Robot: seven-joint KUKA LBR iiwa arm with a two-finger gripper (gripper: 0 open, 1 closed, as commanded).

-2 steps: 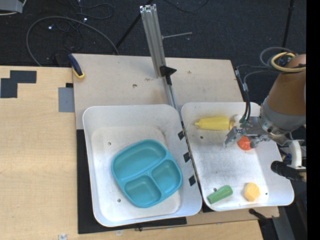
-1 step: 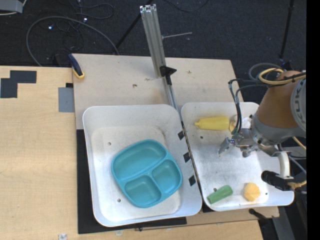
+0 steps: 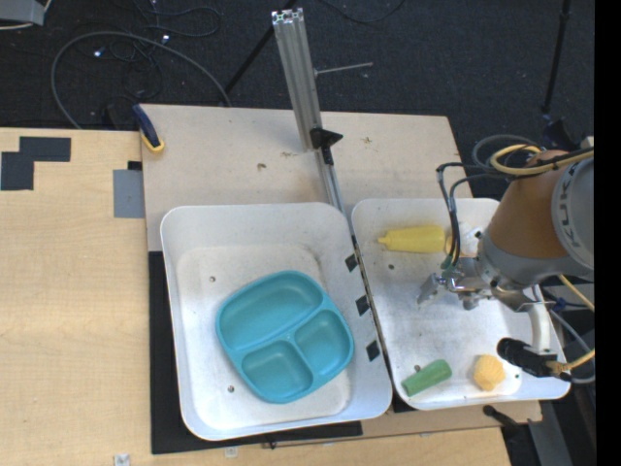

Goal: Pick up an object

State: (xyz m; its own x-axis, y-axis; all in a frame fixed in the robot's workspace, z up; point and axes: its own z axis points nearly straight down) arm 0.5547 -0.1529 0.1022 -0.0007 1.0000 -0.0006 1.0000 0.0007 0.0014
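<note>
My gripper (image 3: 448, 287) hangs low over the middle of the right bin (image 3: 408, 333), with nothing visibly held in it. A yellow corn-like object (image 3: 412, 240) lies just behind it near the bin's back wall. A small green cylinder (image 3: 427, 377) lies at the bin's front. Beside the cylinder, at the front right, sits a yellow-orange lump (image 3: 488, 373). Both front objects lie well apart from the gripper.
The left bin (image 3: 194, 260) holds a teal divided plate (image 3: 283, 335). An upright aluminium post (image 3: 301, 81) stands behind the two bins. The grey arm with its orange band (image 3: 534, 216) covers the right bin's right side.
</note>
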